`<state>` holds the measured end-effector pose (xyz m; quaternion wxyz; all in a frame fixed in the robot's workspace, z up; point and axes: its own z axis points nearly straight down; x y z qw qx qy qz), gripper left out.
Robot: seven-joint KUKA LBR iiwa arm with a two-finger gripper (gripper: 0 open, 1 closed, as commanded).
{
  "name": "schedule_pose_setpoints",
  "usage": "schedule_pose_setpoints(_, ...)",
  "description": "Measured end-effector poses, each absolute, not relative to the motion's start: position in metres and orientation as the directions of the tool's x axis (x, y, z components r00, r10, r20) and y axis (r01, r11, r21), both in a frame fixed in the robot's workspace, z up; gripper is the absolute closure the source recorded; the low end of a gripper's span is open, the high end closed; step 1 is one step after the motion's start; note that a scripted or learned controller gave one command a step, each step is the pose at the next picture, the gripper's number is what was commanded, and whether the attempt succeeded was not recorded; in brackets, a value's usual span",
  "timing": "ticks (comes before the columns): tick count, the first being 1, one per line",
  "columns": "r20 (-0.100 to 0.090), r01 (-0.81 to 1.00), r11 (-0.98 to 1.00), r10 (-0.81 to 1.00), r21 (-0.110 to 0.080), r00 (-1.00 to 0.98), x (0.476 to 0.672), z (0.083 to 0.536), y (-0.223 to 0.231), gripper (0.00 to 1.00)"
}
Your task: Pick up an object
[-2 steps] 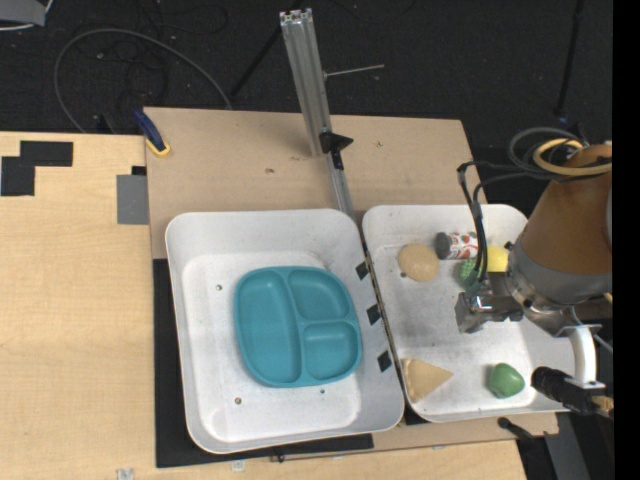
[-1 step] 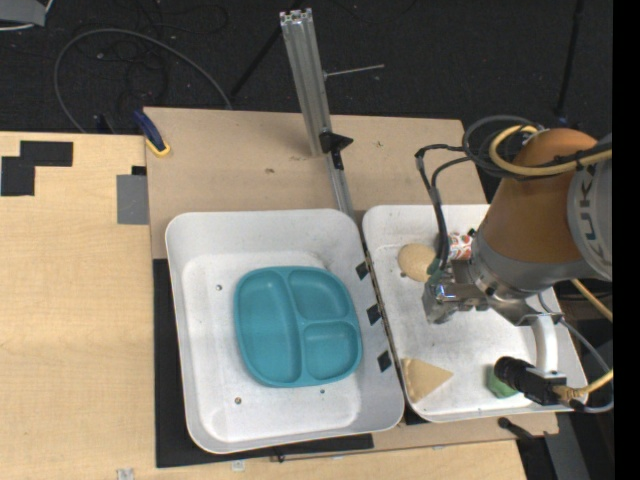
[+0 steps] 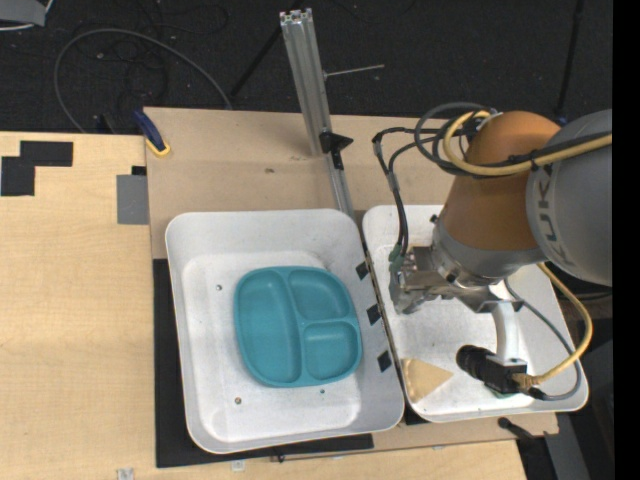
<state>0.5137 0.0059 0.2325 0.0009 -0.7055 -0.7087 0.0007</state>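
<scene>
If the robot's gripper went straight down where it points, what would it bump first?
Probably the floor of the right shallow white bin, near its left wall. The tan triangular piece looks off the line of the two-finger gripper, though depth is unclear.

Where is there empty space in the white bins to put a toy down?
The left bin has the most bare room: a wide strip between the teal plate and the bin's left wall, and another along the far wall. The right bin is crowded: the arm hangs over it, and a tan wedge sits in its near left corner.
</scene>
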Motion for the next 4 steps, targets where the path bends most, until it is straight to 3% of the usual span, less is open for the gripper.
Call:
schedule_pose_setpoints(2,0.001,1.000,0.005,1.000,-0.003,-0.005,0.523,0.238,0.102,1.00)
schedule_pose_setpoints(3,-0.001,1.000,0.001,1.000,-0.005,-0.001,0.531,0.217,0.110,1.00)
schedule_pose_setpoints(4,-0.001,1.000,0.001,1.000,-0.005,-0.001,0.531,0.218,0.110,0.00)
